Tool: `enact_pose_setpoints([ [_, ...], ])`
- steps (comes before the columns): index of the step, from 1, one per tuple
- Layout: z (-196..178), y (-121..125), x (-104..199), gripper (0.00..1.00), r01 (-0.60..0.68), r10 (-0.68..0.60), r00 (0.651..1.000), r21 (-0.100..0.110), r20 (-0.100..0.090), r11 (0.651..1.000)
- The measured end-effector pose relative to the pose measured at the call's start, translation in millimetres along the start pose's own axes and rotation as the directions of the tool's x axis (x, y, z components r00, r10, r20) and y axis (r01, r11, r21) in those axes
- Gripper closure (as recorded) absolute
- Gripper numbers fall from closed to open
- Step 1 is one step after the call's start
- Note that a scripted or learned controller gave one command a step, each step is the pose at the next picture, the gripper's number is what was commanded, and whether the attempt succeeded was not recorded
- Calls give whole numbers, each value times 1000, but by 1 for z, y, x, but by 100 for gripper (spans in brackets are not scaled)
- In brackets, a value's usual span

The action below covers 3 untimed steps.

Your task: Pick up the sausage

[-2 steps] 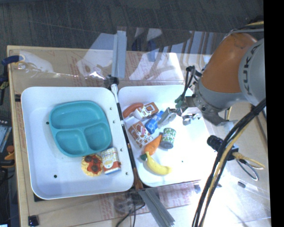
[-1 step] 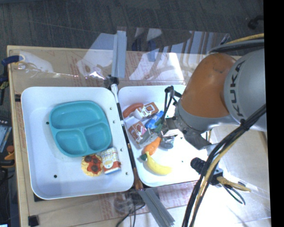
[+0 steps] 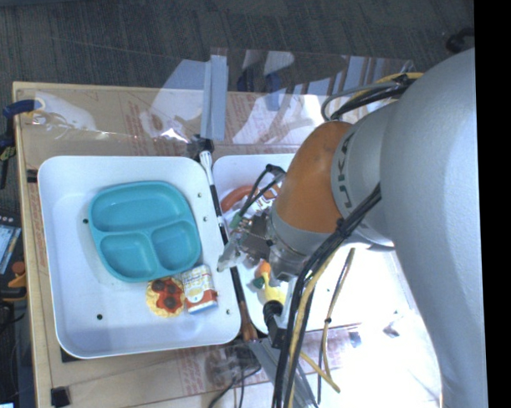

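Looked down on two white bins side by side. Left bin [image 3: 64,247] held a blue tray [image 3: 143,228] with three parts, lying near its middle. Just below the tray sat a small pizza slice [image 3: 162,298] and, touching it, a little can [image 3: 198,290] tipped on its side. Right of the tray, past the wall between the bins, hung the big grey arm [image 3: 415,210] with its orange band [image 3: 309,189], low over the right bin [image 3: 238,170]. Gripper [image 3: 244,249] sat close to that wall. Peeking out above the gripper was something orange-red and curved [image 3: 233,196], maybe the sausage. Under the gripper lay small yellow and green bits [image 3: 262,282], too hidden to name.
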<state>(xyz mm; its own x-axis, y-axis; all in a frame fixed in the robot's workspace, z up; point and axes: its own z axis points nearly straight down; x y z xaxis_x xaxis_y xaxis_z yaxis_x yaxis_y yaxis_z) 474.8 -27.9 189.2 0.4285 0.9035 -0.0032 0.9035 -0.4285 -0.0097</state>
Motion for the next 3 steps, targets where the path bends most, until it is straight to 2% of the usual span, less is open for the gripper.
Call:
enact_pose_setpoints([
  [1,-69,32,-67,0,180,-180,984,-5,-1,984],
  [2,0,32,-17,0,316,-316,949,-2,1,949],
  [3,24,45,-94,0,295,-295,956,-3,-1,956],
])
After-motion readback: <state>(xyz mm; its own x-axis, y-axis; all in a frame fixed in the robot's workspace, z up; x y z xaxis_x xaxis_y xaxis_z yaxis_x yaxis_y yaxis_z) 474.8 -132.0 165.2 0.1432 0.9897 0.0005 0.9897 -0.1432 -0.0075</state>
